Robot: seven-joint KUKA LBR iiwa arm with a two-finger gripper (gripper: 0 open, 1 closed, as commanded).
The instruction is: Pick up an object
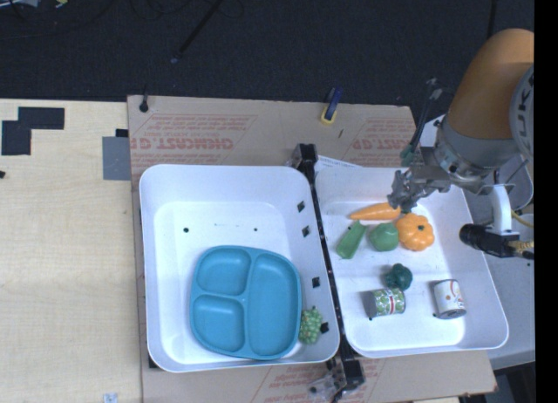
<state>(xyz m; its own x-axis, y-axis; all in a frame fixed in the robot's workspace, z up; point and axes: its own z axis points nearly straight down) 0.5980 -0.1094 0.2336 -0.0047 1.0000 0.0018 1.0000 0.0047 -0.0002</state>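
Observation:
In the right bin lie an orange carrot, an orange pumpkin, a green round piece, a green pepper-like piece, a dark green broccoli, a green-labelled can and a white can. My gripper hangs over the bin's upper part, just above the carrot's right end and the pumpkin. Its dark fingers point down-left and I see nothing between them.
The left bin holds a blue divided plate and a bunch of green grapes at its lower right corner. A black divider clip sits between the bins. The arm's orange band rises at the right.

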